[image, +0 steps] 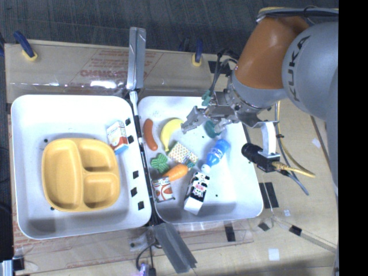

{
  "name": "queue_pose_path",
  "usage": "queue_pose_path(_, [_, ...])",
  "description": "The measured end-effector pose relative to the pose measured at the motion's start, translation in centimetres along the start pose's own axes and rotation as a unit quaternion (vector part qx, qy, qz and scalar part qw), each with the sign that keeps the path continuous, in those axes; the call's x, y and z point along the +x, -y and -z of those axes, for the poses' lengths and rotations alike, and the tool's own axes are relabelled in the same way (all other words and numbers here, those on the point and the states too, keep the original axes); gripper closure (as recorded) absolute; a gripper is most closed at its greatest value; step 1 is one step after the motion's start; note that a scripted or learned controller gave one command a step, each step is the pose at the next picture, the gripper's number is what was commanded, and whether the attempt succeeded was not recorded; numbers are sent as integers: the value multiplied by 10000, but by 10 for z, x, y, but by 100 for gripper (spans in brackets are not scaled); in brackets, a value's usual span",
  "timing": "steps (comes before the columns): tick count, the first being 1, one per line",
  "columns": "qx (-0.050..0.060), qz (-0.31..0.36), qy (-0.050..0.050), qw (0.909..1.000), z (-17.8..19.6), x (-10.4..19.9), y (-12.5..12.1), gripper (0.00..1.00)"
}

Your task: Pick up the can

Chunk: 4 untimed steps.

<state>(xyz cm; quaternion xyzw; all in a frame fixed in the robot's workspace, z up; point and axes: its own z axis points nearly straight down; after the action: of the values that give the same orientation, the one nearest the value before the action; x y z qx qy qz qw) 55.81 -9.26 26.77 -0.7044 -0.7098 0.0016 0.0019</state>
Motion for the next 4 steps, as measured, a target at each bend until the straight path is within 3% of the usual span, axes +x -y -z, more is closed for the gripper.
queue_pose_path(1, [8, -1686, -3, 9857, -78, 11, 46, 0])
queue_pose_path(2, [-4, -1857, -5, 9826, -77, 32, -45, 0])
queue_pose_path(3, [1, -785, -4, 9969, -77, 52, 15, 0])
queue_pose_path(4, [-3, -538, -2, 9986, -105, -3, 78, 0])
